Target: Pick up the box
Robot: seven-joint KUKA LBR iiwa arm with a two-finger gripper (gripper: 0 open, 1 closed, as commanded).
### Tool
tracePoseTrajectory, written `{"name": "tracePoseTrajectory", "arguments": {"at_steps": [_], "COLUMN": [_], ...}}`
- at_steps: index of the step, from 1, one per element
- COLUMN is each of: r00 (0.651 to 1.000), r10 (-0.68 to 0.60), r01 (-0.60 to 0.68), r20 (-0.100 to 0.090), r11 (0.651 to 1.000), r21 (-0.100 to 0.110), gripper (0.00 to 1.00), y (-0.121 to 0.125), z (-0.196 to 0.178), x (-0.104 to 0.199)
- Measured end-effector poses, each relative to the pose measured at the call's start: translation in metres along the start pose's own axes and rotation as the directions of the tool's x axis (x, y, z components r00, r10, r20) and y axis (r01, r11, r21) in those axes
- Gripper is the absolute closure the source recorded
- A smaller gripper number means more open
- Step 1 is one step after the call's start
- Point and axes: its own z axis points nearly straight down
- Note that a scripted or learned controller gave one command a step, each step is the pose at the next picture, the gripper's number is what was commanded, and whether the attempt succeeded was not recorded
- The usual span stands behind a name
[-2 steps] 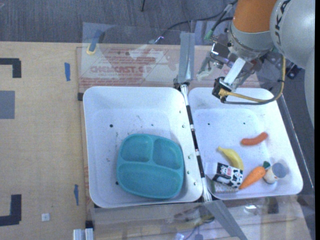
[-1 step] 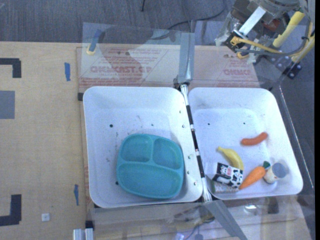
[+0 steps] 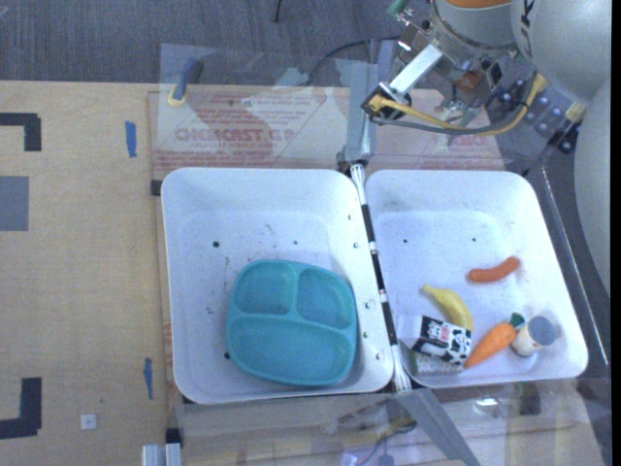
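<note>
Lying in right white bin (image 3: 437,231): small black-and-white cardboard box (image 3: 443,339), likely light, crushable; best taken across short sides. End effector (image 3: 464,87) aloft, opening indiscernible.

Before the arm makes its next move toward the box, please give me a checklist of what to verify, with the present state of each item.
1. Box in view, lying in the right bin: ok.
2. Gripper above the box: not ok; it hangs beyond the bins' far edge.
3. Box free of neighbours: not ok; the banana appears to touch its far side, and the carrot lies close at its right.
4. Room between the box and the bin's near wall: cannot tell.
5. Box held: not ok; it lies on the bin floor.
</note>
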Motion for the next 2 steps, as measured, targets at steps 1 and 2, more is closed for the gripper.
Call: {"name": "tracePoseTrajectory", "arguments": {"at_steps": [1, 2], "r00": [0.998, 0.995], "r10": [0.056, 0.098], "r01": [-0.056, -0.098], "r20": [0.000, -0.003], "r11": [0.998, 0.995], "r21": [0.001, -0.002], "gripper": [0.00, 0.00], "y": [-0.043, -0.041], "z": [0.044, -0.086], "x": [0.028, 0.029]}}
